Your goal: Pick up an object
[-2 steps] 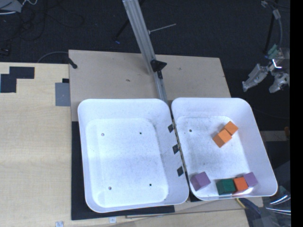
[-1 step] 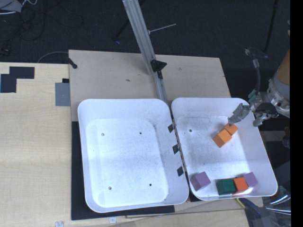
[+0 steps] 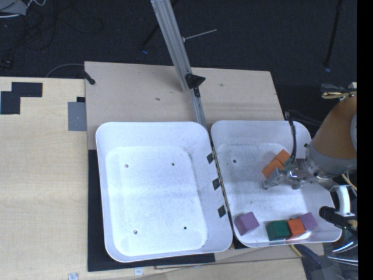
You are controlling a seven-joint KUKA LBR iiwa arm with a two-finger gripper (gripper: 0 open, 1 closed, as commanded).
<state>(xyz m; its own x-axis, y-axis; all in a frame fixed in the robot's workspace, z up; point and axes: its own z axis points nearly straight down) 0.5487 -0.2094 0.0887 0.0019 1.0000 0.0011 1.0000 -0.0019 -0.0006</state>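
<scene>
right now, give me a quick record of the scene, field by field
bins: two white bins side by side, left bin, right bin
claw: low in the right bin, beside the orange block
front of right bin: purple block, green block, second orange block, second purple block
holding anything: cannot tell

The two bins, the left bin (image 3: 154, 191) and the right bin (image 3: 250, 156), are white with faint grey speckling; the desk (image 3: 41, 174) is pale wood, with a few black and grey patches near its upper left; in the right bin lie an orange block (image 3: 274, 163), a lilac block (image 3: 247, 222), a dark green block (image 3: 278, 230), a second orange block (image 3: 296, 227) and a smaller lilac block (image 3: 308, 220); the arm (image 3: 337, 139) shows orange above grey; the claw (image 3: 278, 179) is grey metal; the floor (image 3: 262, 34) is dark.
</scene>
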